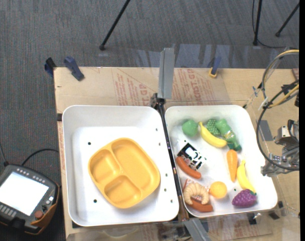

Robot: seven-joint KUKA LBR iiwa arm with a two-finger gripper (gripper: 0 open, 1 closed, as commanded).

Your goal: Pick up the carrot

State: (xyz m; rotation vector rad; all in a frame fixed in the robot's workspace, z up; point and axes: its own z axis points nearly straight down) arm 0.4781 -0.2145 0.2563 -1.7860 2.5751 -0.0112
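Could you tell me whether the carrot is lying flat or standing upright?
Lying flat: the carrot rests lengthwise on the right bin floor.

bench [112,87]: brown, flat board
left bin [74,129]: white, sits on the bench
right bin [245,117]: white, touching the left bin

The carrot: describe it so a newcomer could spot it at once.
Look in the right bin. Near its right side lies the carrot, a plain orange taper pointing downward. A yellow banana lies beside it, and the reddish sausage lies further left.
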